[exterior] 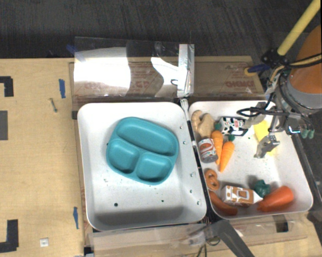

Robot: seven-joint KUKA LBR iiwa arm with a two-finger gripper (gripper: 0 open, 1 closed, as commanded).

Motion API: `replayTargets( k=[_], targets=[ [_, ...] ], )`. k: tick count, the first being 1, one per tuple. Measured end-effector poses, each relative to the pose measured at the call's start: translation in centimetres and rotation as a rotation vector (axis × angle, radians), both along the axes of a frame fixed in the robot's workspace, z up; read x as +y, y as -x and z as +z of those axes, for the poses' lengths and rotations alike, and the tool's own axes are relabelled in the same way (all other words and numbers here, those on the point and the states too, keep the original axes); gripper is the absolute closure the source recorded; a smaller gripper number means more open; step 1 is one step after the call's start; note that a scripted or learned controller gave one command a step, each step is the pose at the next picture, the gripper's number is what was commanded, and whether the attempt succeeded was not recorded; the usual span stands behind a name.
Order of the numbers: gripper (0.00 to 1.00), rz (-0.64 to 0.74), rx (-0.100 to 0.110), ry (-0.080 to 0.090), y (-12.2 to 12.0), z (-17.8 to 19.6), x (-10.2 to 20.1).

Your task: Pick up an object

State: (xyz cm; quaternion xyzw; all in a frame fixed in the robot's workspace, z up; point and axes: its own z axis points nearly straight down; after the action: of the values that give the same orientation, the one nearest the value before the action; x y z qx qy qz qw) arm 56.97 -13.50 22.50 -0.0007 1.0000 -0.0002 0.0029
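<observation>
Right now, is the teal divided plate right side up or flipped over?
Right side up: the teal plate in the left bin shows its three hollow compartments facing the camera.

bare floor mid right bin (302, 165); toys crowd its left and front edges.

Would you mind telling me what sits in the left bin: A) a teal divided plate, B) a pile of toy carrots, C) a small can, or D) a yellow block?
A, since the teal divided plate lies alone in the left bin, while the toy food is in the right bin.
</observation>
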Motion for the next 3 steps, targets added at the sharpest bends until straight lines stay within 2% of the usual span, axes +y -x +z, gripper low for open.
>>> replayTargets(
  k=[1,2,3],
  targets=[
    [0.0,-0.014,-0.003,0.001,-0.2,-12.8,0.4],
    [0.0,-0.162,-0.008,0.0,2.0,-13.5,3.4],
    [1.0,-0.16,-0.019,0.001,1.6,-12.2,3.5]
  ],
)
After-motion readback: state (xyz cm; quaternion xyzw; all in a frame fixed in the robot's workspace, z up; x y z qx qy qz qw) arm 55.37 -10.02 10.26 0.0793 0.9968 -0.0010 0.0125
